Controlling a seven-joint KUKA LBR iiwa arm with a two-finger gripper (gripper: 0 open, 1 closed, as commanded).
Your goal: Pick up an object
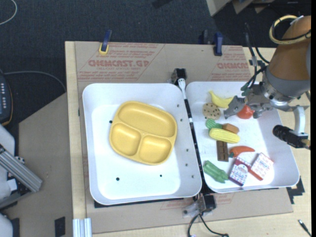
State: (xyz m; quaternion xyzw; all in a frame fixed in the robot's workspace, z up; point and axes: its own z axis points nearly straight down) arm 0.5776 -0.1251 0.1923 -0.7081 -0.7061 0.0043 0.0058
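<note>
In the right bin [286, 179] lie several toy foods. My gripper [247, 108] hangs over the bin's upper middle, under the orange-banded wrist [291, 53]. Its two grey fingers [233, 108] are spread apart, and a small red round piece [245, 113] sits in the gap between them; neither finger clearly presses on it. Just to the left are a yellow banana [219, 100] and a brown cookie [211, 111]. Below them lie a sausage [230, 128] and a corn cob [224, 135].
A yellow divided plate [143, 132] rests in the left bin [98, 172]. Lower in the right bin are a chocolate bar [222, 151], a red-orange pepper [242, 150], a green vegetable [215, 171] and two small cartons [239, 173]. Black hardware [291, 136] overhangs the bin's right side.
</note>
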